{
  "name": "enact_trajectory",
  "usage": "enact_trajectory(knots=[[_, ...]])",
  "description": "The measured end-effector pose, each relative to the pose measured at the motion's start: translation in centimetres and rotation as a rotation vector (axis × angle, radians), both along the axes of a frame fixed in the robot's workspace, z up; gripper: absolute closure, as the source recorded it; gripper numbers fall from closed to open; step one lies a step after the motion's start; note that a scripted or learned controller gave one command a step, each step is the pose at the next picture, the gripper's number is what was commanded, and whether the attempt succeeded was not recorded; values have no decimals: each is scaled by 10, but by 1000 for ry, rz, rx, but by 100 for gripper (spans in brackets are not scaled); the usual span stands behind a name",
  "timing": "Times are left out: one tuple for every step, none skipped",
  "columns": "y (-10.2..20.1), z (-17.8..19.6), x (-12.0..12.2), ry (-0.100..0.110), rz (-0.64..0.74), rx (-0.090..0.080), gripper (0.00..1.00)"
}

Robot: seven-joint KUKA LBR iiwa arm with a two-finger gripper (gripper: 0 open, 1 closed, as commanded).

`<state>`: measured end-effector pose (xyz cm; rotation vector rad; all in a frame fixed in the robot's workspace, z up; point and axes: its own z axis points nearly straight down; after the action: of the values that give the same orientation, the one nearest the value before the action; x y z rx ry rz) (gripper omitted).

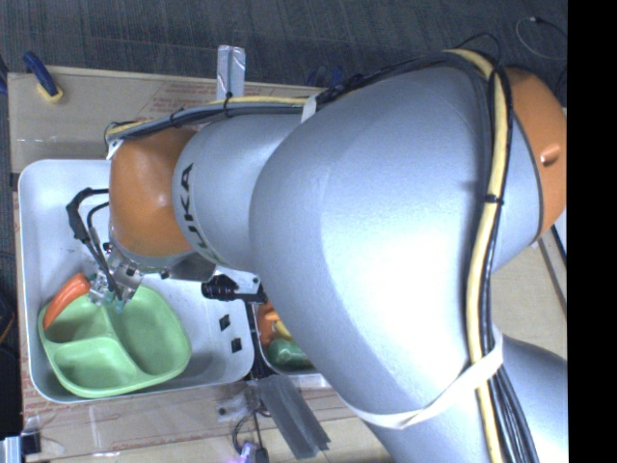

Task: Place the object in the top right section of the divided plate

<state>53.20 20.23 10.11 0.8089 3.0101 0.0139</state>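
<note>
Grey metal, the bulk of the KUKA arm [386,249], fills most of the right side from where I stand, with its orange band [145,196] swung out over the left shallow white plastic bin [39,191]. Below that band the two-finger gripper [116,292] hangs just above the far rim of the light green divided plastic plate [125,350], which sits in the near part of that bin. How far apart the fingers stand I cannot tell, nor whether anything is caught between them. An orange, carrot-shaped object [66,295] lies at the plate's far left edge, just beside the gripper, seemingly touching the rim. In the right bin, mostly hidden under the arm, a bit of orange and green [275,340] peeks out. Black cables [82,215] loop beside the wrist.
</note>
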Motion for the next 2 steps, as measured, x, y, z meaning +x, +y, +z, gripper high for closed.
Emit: enact_trajectory(knots=[[2, -5, -5, 15, 3, 0, 0], [0, 5, -1, 5, 4, -2, 100]])
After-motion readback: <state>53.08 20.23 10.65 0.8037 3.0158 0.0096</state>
